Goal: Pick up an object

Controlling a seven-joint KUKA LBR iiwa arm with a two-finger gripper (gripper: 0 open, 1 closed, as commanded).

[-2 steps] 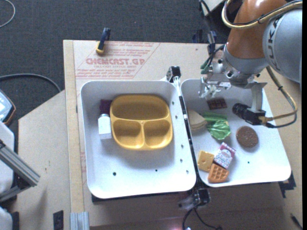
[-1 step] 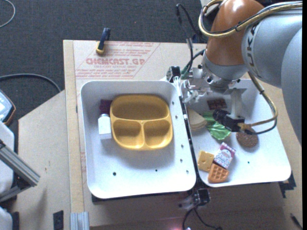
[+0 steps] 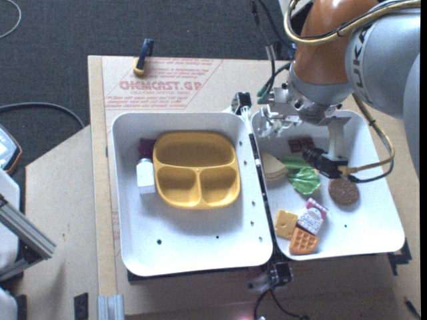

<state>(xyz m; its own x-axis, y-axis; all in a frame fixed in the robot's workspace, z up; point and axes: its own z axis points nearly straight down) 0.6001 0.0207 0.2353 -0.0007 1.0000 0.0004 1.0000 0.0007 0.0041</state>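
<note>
My gripper (image 3: 269, 124) hangs over the far left corner of the right bin (image 3: 383, 209), close to the wall between the two bins. Just to its right lies a dark chocolate bar (image 3: 300, 143). Below it are a tan bread slice (image 3: 273, 168) and a green lettuce leaf (image 3: 303, 177). Further toward the front of the bin lie a brown round cookie (image 3: 343, 192), a yellow cheese wedge (image 3: 286, 223), a small pink and white carton (image 3: 312, 217) and an orange waffle (image 3: 303, 241). Nothing shows between the gripper's tips.
The left bin (image 3: 133, 239) holds a yellow divided plate (image 3: 196, 169), a small white bottle (image 3: 145, 176) and a dark maroon item (image 3: 147, 146) behind it. A yellow and blue tool (image 3: 143, 57) lies on the board beyond the bins.
</note>
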